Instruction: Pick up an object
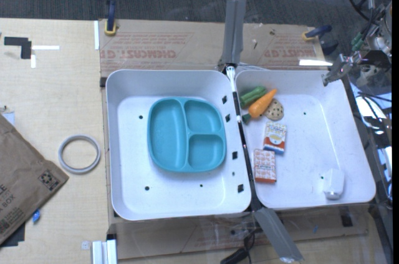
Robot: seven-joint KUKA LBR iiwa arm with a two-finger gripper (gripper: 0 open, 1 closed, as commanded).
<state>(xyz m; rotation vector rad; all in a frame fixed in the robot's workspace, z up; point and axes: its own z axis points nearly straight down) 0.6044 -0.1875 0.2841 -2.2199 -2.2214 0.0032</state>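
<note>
Gripper state: cannot be told. Right bin (349, 132), by its left wall: green vegetable (252, 94) touching orange carrot (262, 103); cookie (275, 110) just beside; small carton (275, 137); red box (265, 166) below it. White object (335, 183) at the near right corner. Left bin (124, 181): teal divided plate (187, 133). Bench: tape ring (79, 153).

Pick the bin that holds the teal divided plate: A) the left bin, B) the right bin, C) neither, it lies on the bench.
A: the plate lies flat in the middle of the left bin, while the right bin holds the carrot, the cookie and two small boxes.
</note>
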